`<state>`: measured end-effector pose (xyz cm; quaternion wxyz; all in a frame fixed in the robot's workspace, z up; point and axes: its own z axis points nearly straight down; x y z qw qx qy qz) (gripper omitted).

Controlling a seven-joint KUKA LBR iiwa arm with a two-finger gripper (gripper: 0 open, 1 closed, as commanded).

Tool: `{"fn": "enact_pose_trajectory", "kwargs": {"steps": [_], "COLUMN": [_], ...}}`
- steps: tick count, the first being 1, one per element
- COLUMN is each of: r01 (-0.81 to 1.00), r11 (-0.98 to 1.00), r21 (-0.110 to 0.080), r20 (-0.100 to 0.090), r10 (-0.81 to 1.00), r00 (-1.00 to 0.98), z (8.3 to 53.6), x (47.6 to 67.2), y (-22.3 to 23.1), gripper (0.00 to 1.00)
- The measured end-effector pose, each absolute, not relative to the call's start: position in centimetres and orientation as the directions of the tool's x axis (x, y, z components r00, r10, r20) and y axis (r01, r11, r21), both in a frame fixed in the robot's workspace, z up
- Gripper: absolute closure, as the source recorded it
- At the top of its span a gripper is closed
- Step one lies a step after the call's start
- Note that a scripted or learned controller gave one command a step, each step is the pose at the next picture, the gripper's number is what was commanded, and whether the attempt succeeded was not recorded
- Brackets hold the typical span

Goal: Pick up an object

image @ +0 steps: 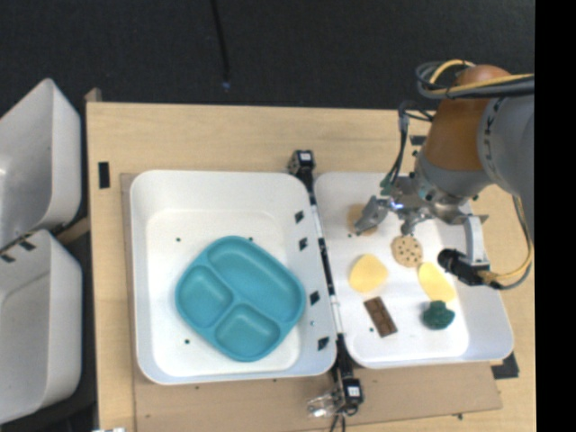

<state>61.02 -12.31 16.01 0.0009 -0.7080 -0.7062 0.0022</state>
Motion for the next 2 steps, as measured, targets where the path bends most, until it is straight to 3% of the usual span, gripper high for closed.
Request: {"fn": "enact_pose_trajectory", "kwargs": {"steps": [1, 2], "r01": [1.000, 1.000], "r11": [-0.004, -0.010], "r21": [-0.003, 0.003], "r20": [-0.002, -0.001], "r10": [1.000, 1.000], "r00": [0.004, 0.010], "z": [10.7, 12.1], "x": [61.0, 61.1], "y": [-12.5, -12.5], "gripper": [0.00, 1.00]}}
